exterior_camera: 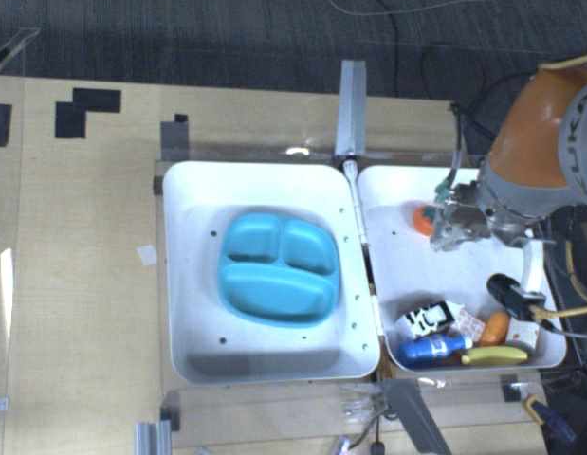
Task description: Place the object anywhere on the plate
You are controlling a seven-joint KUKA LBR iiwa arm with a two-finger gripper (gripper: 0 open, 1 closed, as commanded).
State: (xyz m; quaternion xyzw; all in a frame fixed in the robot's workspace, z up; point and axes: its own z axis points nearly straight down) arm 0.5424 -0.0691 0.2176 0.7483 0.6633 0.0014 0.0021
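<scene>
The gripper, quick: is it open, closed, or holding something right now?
Gripper: cannot be told. It hangs over the right bin, next to a small orange object; nothing is visibly held.

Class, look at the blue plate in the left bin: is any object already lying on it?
No. The blue plate in the left bin has three bare compartments; the objects lie in the right bin.

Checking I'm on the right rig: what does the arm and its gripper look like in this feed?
A bulky grey arm with a rounded orange band, dark lettering on the grey shell beside it. The gripper is a small metallic grey assembly with greenish details. Black cables run beside the arm.
</scene>
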